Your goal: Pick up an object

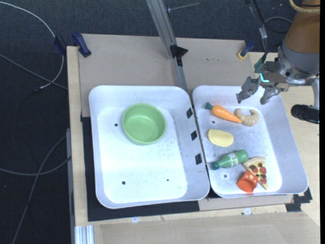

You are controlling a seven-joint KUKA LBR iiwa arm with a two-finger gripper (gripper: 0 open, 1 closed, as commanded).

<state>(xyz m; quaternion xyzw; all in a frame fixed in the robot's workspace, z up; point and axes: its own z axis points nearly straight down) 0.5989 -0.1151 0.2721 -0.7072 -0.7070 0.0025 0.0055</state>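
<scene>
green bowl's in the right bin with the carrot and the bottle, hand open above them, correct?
Not quite: the green bowl sits in the left bin. The carrot and bottle lie in the right bin, with the hand open above, per the camera view.

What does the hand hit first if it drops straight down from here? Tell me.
Probably the tan croissant, just below the open hand, with the carrot beside it; depth is hard to judge.

Two white bins (137, 197) (284, 151) sit side by side, holding one green bowl (144, 123), one toy carrot (225, 113), one beige croissant (248, 117), one yellow potato-like piece (220, 137), one green bottle (230, 159), one pizza slice (258, 169) and one red pepper-like piece (246, 181).
</scene>
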